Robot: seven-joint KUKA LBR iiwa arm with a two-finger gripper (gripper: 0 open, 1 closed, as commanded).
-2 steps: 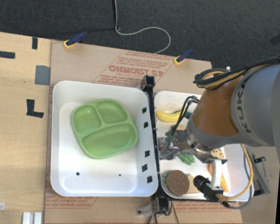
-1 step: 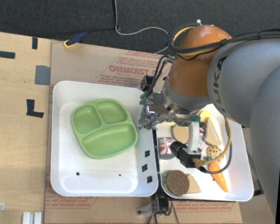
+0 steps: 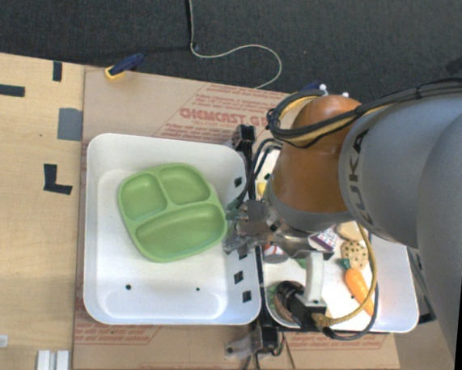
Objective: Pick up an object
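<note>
The grey arm [image 3: 404, 164] with its orange band [image 3: 315, 156] is reaching in over the gap between the two white bins. The pincer [image 3: 247, 226] is hanging at the right edge of the left bin [image 3: 99, 289], just beside the green divided plate [image 3: 171, 211]; whether it is spread or pressed together I cannot tell. The plate is lying flat in the upper part of the left bin. In the right bin [image 3: 397, 318], a small orange carrot-like toy [image 3: 356, 283] and a spotted cookie-like piece [image 3: 355, 251] are lying near the arm. Both bins are sitting on a cardboard sheet [image 3: 141, 106] on the tabletop.
</note>
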